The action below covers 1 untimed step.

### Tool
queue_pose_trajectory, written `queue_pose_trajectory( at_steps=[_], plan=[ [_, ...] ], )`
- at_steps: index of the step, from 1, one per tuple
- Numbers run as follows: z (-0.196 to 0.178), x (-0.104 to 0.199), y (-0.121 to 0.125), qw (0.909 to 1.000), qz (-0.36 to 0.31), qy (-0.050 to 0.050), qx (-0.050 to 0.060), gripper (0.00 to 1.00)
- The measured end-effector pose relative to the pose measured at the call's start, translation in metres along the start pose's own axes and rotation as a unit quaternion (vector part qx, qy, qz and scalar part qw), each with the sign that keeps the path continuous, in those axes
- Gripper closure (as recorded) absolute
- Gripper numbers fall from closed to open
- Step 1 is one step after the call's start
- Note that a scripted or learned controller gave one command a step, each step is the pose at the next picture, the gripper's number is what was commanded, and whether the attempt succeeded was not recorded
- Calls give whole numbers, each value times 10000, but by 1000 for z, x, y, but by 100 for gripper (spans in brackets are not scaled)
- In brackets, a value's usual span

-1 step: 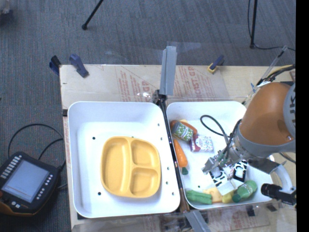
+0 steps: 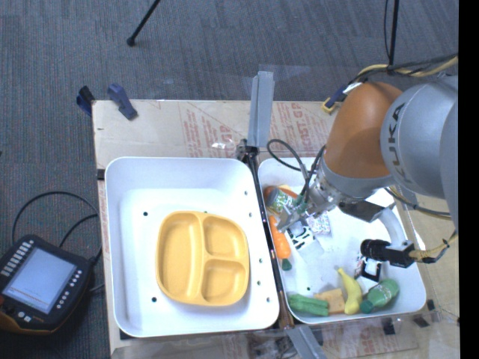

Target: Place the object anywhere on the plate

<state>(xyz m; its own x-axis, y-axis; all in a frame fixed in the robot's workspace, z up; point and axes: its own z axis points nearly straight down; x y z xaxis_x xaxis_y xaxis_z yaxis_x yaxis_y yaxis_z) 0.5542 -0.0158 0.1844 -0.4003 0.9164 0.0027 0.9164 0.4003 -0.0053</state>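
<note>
A yellow plate (image 2: 202,258) with three compartments lies in the left white bin (image 2: 127,200) with nothing on it. My gripper (image 2: 296,221) is low over the left side of the right bin (image 2: 408,275). It hangs just above an orange toy carrot (image 2: 280,243) that lies along the bin's left wall. An orange and green toy (image 2: 280,197) sits right behind the gripper. Nothing is visibly held.
At the right bin's front lie a green cucumber (image 2: 307,304), a tan wedge (image 2: 331,299), a yellow banana (image 2: 348,289) and a green toy (image 2: 381,294). A dark divider (image 2: 271,253) separates the two bins. The arm's wrist (image 2: 359,144) looms over the right bin's back.
</note>
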Motion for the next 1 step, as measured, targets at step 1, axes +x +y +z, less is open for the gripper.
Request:
queue_pose_trajectory(
  at_steps=[1],
  plan=[
    [-19,56,-6,9878,-1554,-1,2,100]
  ],
)
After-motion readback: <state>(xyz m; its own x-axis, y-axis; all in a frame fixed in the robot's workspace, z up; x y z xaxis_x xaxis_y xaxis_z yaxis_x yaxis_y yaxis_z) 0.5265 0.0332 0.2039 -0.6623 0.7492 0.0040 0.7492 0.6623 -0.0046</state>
